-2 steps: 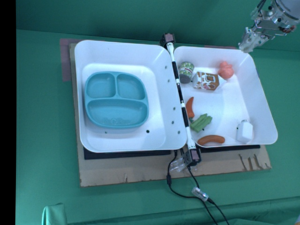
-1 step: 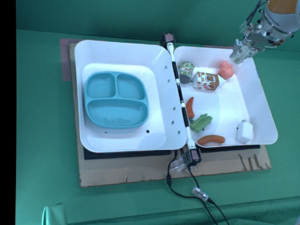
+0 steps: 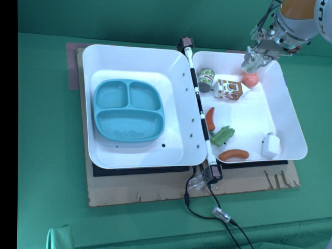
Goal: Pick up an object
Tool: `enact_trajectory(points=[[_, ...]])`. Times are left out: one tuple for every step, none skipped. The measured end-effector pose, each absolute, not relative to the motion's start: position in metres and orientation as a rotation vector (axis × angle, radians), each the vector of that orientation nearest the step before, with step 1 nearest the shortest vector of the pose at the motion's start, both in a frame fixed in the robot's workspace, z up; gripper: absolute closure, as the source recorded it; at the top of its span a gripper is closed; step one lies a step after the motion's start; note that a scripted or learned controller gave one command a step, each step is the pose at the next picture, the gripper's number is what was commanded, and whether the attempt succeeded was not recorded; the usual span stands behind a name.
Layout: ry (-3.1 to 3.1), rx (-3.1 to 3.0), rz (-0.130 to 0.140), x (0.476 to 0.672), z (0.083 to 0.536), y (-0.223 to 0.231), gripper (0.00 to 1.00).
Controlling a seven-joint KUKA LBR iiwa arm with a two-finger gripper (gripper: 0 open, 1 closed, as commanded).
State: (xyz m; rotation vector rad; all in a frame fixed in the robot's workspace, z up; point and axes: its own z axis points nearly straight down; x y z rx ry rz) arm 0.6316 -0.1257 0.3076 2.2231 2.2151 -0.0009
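Green cloth backs two white bins; your gripper hovers at one o'clock over the right bin, its spread unreadable. Just below sits a small red fruit: probably light, smooth, round, so pinch its widest middle.

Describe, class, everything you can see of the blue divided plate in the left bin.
The blue divided plate is a light blue, rounded-square tray, plastic by its look, with three compartments: two smaller ones at the far side and one wide one nearer the camera. It lies flat and right side up on the floor of the left bin, toward that bin's left side. Nothing lies in its compartments.
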Motion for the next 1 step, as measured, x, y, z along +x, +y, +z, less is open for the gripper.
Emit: enact_trajectory(points=[[2.210, 2.222, 0.001, 0.6557, 0.3443, -0.1632, 1.00]])
